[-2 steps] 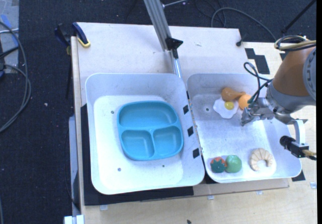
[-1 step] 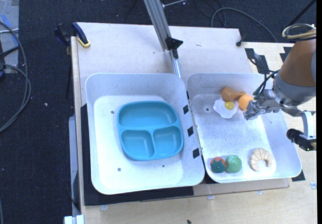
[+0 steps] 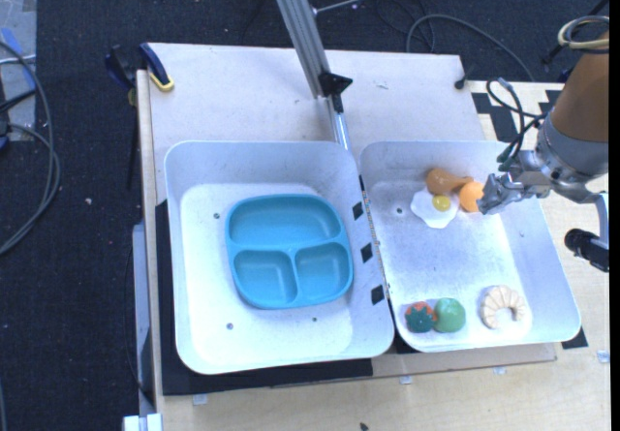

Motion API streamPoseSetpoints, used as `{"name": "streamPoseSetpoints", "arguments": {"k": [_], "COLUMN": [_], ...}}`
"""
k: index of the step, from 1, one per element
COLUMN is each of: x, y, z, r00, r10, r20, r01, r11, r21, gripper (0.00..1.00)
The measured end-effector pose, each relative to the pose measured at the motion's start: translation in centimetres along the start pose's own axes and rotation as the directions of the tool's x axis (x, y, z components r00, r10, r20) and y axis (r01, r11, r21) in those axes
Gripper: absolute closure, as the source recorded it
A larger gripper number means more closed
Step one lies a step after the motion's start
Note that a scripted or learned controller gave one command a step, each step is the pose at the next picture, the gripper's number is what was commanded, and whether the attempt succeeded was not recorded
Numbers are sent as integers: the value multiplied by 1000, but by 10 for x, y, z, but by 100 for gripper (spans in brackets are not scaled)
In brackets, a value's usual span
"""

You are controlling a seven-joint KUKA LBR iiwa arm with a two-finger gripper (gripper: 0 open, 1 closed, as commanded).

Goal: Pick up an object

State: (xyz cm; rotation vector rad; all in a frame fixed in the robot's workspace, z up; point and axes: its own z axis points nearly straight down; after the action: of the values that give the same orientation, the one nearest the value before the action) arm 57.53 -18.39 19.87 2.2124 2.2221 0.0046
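Two bins: shallow white bins sit side by side on the pale wooden surface (image 3: 291,80); the left bin (image 3: 194,226) holds a blue three-compartment plastic tray (image 3: 289,251), the right bin (image 3: 528,264) holds the small toys.
Step in hand: reaching in; nothing looks lifted yet.
Nearest object: a small round orange toy (image 3: 470,195), beside a fried-egg toy (image 3: 434,208) and an orange-brown oblong piece (image 3: 441,179).
Gripper: the gripper (image 3: 492,197) sits just at the orange toy's right side; how wide it stands I cannot tell.
Arm pose: grey wrist low over the right bin's far right edge, orange band above it.
Next move, I reckon: settle around the ball, close, lift straight.
Others: green-and-red vegetable toy (image 3: 435,316) and pale shrimp-like toy (image 3: 504,307), well apart at the near edge.
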Motion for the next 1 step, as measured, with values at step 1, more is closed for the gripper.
{"name": "streamPoseSetpoints", "arguments": {"k": [1], "x": [0], "y": [1], "z": [-12], "r00": [1000], "r10": [1], "r20": [-1], "r01": [-1], "r11": [1000], "r21": [3], "gripper": [100]}}
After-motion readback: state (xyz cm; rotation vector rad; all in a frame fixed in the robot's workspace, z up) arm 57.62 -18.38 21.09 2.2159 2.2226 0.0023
